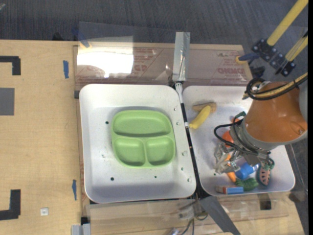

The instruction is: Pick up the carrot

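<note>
Hovering low over the right bin (pixel 208 94), the gripper (pixel 226 161), finger state indeterminate, sits beside the carrot (pixel 231 176), apparently a light, rigid, smooth toy best grasped across its thicker middle.

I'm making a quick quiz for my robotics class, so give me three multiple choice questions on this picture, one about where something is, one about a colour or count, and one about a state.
1. Which bin holds the green tray?
A. the left bin
B. the right bin
C. neither, it lies on the bench

2. What colour is the banana?
A. red
B. yellow
C. blue

3. Where is the arm now?
A. over the left bin
B. parked off the bench
C. over the toys in the right bin

Answers:
1. A, the tray lies in the middle of the left bin.
2. B, it lies yellow near the right bin's upper left.
3. C, its orange band hangs above the toy pile.
</note>
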`<state>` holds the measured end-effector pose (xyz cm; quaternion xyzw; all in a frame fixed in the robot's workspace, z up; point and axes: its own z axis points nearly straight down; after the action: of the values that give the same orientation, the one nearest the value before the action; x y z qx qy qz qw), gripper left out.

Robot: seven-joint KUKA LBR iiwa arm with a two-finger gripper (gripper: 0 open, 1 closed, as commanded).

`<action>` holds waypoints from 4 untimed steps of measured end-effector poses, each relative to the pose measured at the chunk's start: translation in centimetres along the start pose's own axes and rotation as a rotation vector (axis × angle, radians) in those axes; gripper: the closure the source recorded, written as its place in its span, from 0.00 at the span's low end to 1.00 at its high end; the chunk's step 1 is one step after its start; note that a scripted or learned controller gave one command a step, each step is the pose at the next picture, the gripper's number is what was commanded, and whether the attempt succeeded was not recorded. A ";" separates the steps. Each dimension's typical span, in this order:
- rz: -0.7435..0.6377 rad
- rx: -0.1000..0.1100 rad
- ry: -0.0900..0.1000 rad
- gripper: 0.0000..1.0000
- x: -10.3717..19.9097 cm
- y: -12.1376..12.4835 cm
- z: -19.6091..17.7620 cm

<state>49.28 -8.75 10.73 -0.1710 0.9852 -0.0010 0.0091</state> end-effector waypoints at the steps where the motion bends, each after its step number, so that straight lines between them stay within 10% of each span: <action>1: 0.002 -0.003 0.005 1.00 -3.9 4.3 -8.1; 2: -0.184 -0.006 0.010 1.00 -1.5 -0.6 1.2; 3: -0.287 -0.003 0.003 1.00 -2.7 4.0 -8.1; 4: -0.285 -0.007 0.010 0.00 -2.5 4.0 -7.8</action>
<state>50.16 -4.19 18.53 -0.3092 0.9510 0.0003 0.0034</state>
